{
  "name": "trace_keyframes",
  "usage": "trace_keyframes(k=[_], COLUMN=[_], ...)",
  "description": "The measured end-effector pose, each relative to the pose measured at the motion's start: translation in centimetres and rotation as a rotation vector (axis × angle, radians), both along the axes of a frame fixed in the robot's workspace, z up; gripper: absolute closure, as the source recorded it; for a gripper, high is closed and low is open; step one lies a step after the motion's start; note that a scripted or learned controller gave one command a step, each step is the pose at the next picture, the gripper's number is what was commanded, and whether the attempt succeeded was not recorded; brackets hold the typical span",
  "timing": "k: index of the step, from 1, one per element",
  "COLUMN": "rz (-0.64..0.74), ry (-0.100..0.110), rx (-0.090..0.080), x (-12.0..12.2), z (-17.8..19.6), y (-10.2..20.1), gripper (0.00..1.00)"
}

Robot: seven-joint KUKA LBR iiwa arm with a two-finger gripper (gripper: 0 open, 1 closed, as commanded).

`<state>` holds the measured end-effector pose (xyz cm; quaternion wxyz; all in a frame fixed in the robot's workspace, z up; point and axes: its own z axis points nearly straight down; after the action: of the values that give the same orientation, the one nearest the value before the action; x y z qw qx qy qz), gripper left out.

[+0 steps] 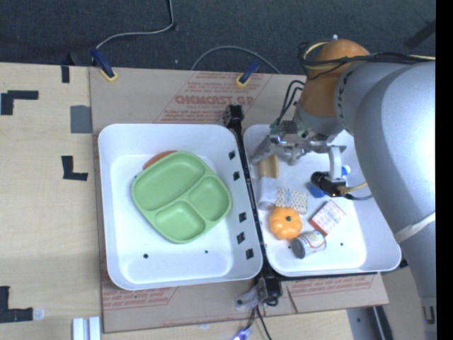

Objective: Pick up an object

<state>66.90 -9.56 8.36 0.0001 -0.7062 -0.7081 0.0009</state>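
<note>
My gripper hangs over the far left part of the right bin. Just below it in the view stands a tan block, close to the gripper; nothing tells me whether they touch. Nearer the front of this bin lie a checkered packet, an orange pumpkin-shaped toy, a red and white box and a small can on its side.
The left bin holds a green divided plate with something orange showing under its far edge. A raised divider with black clips runs between the bins. The grey arm covers the right bin's far right side.
</note>
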Motion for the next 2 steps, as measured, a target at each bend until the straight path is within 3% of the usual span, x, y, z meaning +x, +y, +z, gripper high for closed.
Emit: trace_keyframes(k=[2], rz=[-0.001], ry=[0.000], rx=[-0.001], x=[0.00], z=[0.01], y=[0.05], gripper=[0.00])
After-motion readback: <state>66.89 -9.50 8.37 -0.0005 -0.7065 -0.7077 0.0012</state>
